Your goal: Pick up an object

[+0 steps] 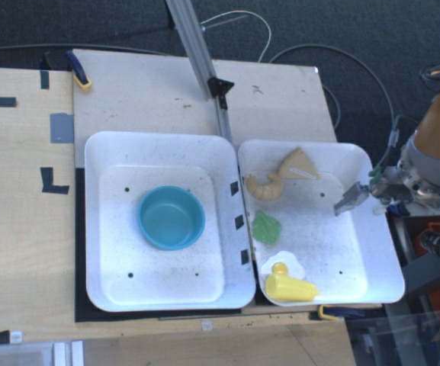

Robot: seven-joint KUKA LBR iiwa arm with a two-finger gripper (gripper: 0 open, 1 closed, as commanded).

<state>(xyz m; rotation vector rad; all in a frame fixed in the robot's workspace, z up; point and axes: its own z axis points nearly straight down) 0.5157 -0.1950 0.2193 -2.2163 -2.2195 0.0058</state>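
The right bin (372, 280) holds a tan croissant (264, 187), a beige wedge-shaped piece (299, 165), a small green leafy item (266, 228), a fried egg toy (283, 265) and a yellow block (290, 288) at the front edge. A blue bowl (171, 217) sits in the middle of the left bin (105, 280). My gripper (351, 198) hangs at the right bin's right side, over bare floor, well apart from every object. Nothing shows in its grasp.
A grey metal pole (193, 36) slants from the top down to the divide between the bins. Cables (311, 52) loop on the dark floor behind. The arm's wrist (425, 166) stands beyond the right bin's rim.
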